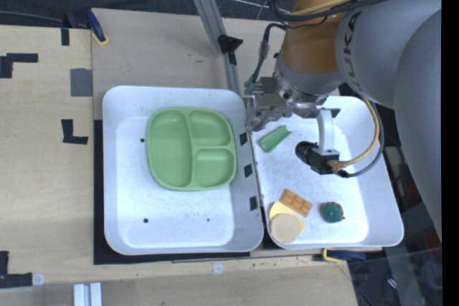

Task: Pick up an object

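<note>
From the overhead camera I see the arm (358, 32) reaching in from the right of the frame, its orange band sitting near the top centre. The gripper (267, 110) hangs over the upper left corner of the right bin (384, 226), close to the divide between the two bins. I cannot tell how the gripper is set; the wrist hardware hides it from this angle.

Just below and a little right of the gripper lies a green block (273, 138), tilted, resting on the bin floor. It looks very near the gripper, perhaps touching at its upper end, but I cannot see it held.

Further down in the same bin, toward the lower centre of the frame, I see a pale yellow round piece (285, 226) with an orange waffle-like piece (295, 202) just above it, touching or nearly so. To their right sits a small dark green ball (331, 212) with a bit of red on it, apart from the other two.

In the left bin (122, 226) a green divided plate (192, 148) lies flat, in the middle of the frame.
</note>
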You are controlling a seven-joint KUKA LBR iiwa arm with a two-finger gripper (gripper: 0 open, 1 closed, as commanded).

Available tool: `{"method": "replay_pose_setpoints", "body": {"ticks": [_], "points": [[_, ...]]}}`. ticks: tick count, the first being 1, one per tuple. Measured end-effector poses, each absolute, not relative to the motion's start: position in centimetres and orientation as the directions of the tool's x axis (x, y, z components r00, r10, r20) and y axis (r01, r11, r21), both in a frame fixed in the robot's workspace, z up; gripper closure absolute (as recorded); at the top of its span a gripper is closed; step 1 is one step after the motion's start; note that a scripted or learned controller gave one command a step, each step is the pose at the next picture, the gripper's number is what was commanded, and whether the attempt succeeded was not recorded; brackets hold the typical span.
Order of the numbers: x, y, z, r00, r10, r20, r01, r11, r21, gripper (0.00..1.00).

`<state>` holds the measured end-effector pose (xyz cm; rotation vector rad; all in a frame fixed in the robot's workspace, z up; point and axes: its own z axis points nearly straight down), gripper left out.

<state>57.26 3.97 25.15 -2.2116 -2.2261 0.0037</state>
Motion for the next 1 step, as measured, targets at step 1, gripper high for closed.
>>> {"method": "replay_pose_setpoints", "body": {"ticks": [1], "points": [[57.41,8.22,24.27,-0.006,1.000,0.000,1.000,0.006,-0.004,1.00]]}}
